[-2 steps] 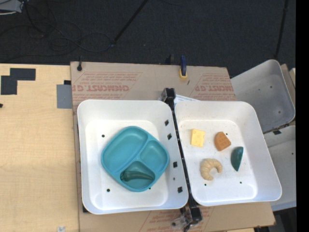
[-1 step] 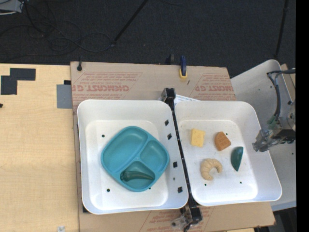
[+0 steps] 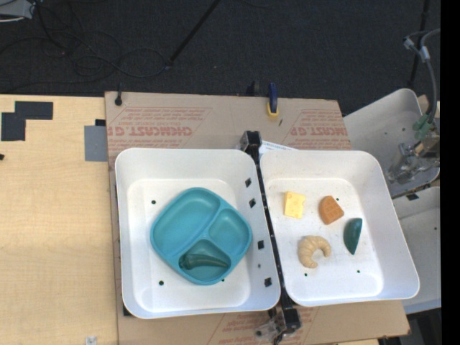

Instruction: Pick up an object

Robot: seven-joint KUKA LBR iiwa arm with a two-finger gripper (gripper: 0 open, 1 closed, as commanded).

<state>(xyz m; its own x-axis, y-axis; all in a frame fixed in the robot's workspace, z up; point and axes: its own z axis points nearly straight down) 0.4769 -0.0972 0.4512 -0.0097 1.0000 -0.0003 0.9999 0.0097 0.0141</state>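
Nearest the camera, a small metal clamp point(image 3: 280, 329) sat at the front edge of the cardboard sheet point(image 3: 215, 124) that lay under both bins on the bench point(image 3: 50, 228).

Two white bins stood side by side, their inner walls touching. The left bin point(image 3: 133, 192) held one teal divided plate point(image 3: 201, 234) with three compartments, lying flat and turned at an angle.

The right bin point(image 3: 388, 221) held four small things, all apart from one another and none covered. Nearest was one tan croissant-shaped piece point(image 3: 314, 251). Just to its right and a little farther back lay one dark teal wedge point(image 3: 353, 235). Beyond them lay one orange-brown chunk point(image 3: 330, 210), and to its left one yellow block point(image 3: 293, 205), near the wall shared with the left bin. Nothing lay over or against any of the four; the bin's low walls were the only things around them.

At the far end of the seam between the bins sat a black clip point(image 3: 250, 141). Farther back, one blue and yellow clamp point(image 3: 272, 100) gripped the cardboard's far edge. Beyond that, cables point(image 3: 194, 20) trailed over a dark floor.

At the right edge, beside the right bin, stood metal hardware that looked like the claw point(image 3: 413, 160), well apart from the four pieces. I could not tell whether it was open or closed.
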